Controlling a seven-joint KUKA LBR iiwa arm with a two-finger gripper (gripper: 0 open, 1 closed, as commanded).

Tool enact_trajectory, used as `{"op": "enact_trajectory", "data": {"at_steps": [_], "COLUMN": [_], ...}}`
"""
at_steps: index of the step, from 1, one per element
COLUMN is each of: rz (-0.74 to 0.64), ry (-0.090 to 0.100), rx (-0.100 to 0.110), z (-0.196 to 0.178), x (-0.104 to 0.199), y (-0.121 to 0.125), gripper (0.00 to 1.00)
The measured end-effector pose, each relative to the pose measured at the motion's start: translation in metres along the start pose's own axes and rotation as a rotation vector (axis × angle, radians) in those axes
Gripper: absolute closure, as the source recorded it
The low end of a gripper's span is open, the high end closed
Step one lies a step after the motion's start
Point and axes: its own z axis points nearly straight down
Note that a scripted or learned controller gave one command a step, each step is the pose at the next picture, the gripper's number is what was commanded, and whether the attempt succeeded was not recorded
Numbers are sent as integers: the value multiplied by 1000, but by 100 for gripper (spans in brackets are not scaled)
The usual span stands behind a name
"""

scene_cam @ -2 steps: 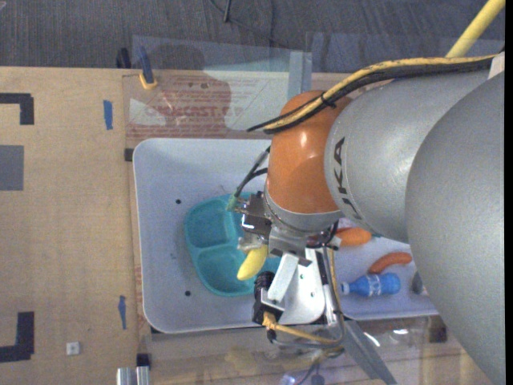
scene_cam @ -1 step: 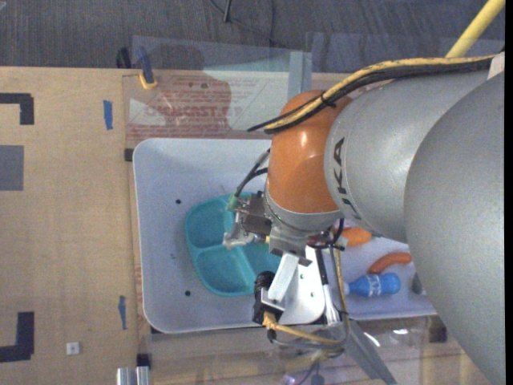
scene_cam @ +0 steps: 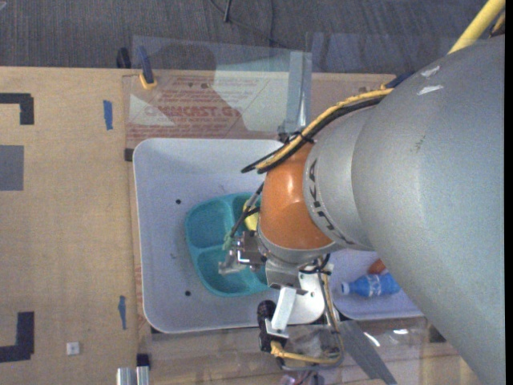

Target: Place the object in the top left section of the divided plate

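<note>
The grey arm [scene_cam: 417,207] reaches in from the right and covers much of the scene, its orange band [scene_cam: 290,207] hanging over the middle of the left white bin [scene_cam: 156,215]. In that bin lies the teal divided plate [scene_cam: 210,247], its right part hidden under the wrist. The tool [scene_cam: 235,261] hangs low over the plate, near the ridge between two of its sections; whether it is spread or pressed together cannot be told, since the wrist blocks most of it. A small yellow-green object [scene_cam: 251,219] peeks out at the edge of the orange band, over the plate's upper right part; whether it rests on the plate is unclear. In the right bin [scene_cam: 377,307] lies a blue and white bottle [scene_cam: 370,285] on its side, with something orange [scene_cam: 377,267] just beside it. The tabletop [scene_cam: 64,215] is light wood with black and blue tape marks
</note>
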Motion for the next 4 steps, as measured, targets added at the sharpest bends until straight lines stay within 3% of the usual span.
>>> {"op": "enact_trajectory", "data": {"at_steps": [1, 2, 3, 4], "rz": [-76, -256, -260, -340], "ry": [-2, -3, -6, -2], "rx": [1, 0, 2, 1], "z": [-90, -227, -235, -116], "x": [36, 53, 55, 69], "y": [10, -7, -8, -9], "gripper": [0, 0, 100, 100]}}
